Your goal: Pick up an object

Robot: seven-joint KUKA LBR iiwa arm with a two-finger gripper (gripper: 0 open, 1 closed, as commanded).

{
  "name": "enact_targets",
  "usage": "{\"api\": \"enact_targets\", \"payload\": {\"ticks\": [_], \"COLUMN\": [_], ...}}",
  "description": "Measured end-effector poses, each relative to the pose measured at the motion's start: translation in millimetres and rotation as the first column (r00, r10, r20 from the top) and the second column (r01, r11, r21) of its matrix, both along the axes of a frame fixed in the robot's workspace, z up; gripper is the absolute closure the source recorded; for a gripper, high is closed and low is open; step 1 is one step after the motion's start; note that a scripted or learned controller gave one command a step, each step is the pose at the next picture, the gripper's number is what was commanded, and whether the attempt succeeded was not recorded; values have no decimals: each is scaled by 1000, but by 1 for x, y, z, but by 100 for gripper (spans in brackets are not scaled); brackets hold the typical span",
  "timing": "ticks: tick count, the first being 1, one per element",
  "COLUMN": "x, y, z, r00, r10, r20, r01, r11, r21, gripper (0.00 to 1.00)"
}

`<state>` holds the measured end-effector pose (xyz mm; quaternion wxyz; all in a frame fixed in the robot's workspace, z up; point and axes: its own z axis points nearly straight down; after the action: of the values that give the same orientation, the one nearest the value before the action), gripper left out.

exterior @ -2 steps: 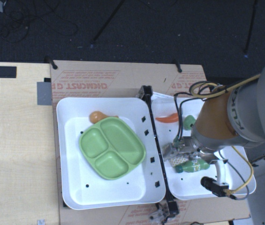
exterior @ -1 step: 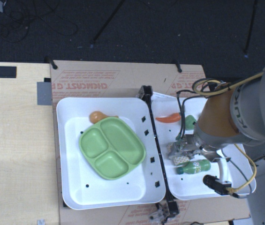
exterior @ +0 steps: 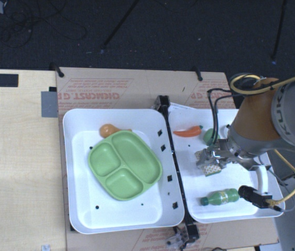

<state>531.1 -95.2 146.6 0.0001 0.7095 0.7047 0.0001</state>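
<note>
so far nothing looks picked: the gripper [exterior: 210, 161] sits low over the middle of the right bin [exterior: 189, 203], and whether its claw is wide, narrow or closed on anything, i cannot tell, since the metal parts blur together with a small speckled thing [exterior: 211, 168] right beneath them. that speckled thing may be a candidate object or part of the tool; it is too small to say. by my judgement the pick is at the reach-and-close stage, with the lift and any proof of a hold left to do. in the right bin, a green bottle [exterior: 220, 196] lies on its side at about 5 o'clock from the gripper, near the bin's front edge and well clear of the tool. an orange carrot-like piece [exterior: 188, 132] lies at about 11 o'clock from the gripper, toward the far wall, and a green round thing [exterior: 209, 135] sits just at 12 o'clock, partly hidden by the arm [exterior: 257, 122]. in the left bin [exterior: 79, 203], a green divided plate [exterior: 125, 164] with 3 compartments lies flat in the middle, tilted askew, and an orange ball-like piece [exterior: 107, 130] touches its rim at 11 o'clock. both are well apart from the gripper.
</note>
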Motion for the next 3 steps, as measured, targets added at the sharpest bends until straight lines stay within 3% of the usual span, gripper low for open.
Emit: {"api": "enact_targets", "payload": {"ticks": [2,3], "x": [8,8], "y": [-8,45], "z": [86,81], "r00": [1000,1000], "r10": [7,10], "r20": [0,-4], "r01": [-7,-10], "r11": [1000,1000], "r21": [0,2], "gripper": [100,100]}}
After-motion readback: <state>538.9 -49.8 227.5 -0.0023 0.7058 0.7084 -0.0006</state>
